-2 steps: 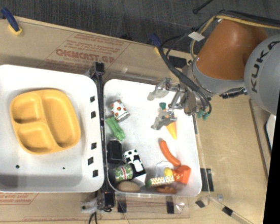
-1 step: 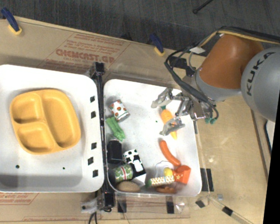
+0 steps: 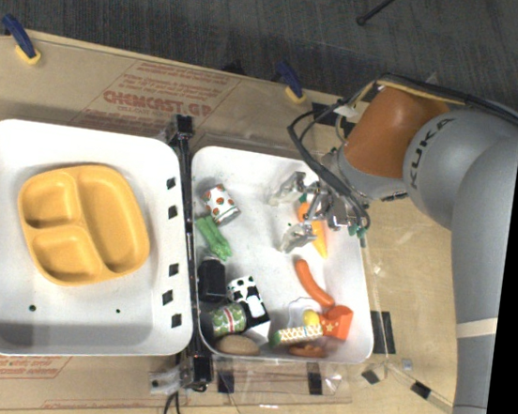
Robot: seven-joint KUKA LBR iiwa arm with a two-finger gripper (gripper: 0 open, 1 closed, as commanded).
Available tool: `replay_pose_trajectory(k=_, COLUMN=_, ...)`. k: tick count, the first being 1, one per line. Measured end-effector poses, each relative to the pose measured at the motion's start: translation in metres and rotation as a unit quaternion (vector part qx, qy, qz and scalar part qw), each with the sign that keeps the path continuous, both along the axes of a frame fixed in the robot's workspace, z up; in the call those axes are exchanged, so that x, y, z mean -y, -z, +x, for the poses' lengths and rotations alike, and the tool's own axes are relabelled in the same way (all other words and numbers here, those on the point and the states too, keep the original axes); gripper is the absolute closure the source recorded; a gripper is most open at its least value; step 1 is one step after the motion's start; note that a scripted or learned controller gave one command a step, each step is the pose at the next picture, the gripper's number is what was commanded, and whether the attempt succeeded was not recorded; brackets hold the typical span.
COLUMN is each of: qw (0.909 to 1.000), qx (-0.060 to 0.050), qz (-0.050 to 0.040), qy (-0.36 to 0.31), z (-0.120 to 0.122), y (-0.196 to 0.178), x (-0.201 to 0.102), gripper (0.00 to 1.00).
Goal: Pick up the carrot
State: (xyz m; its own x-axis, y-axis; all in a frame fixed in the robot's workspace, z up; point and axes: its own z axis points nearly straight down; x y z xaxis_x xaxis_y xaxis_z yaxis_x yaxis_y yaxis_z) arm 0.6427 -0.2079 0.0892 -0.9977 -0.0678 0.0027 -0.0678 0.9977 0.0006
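One carrot (image 3: 318, 237) lay in the right bin (image 3: 364, 272), its long axis running from upper left to lower right, directly under the tool (image 3: 301, 215), whose spread, empty fingers straddled its upper end without yet pinching it.

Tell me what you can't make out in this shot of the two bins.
- Carrot: its upper end is hidden by the gripper in the camera view, so a grip cannot be confirmed.
- Pile at the right bin's near edge: items overlap and are too small to identify.
- Arm: cut off by the frame's bottom edge.
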Motion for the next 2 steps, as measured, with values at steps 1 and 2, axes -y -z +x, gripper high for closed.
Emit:
replay_pose_trajectory(k=1, qw=1.0, qx=0.006, qz=-0.0013, qy=-0.004, z=0.0044, y=-0.0152, x=-0.002, gripper=1.0)
replay_pose_trajectory(k=2, qw=0.9632, qx=0.004, qz=-0.002, qy=-0.269, z=-0.0021, y=-0.0072, x=-0.0016, gripper=1.0)
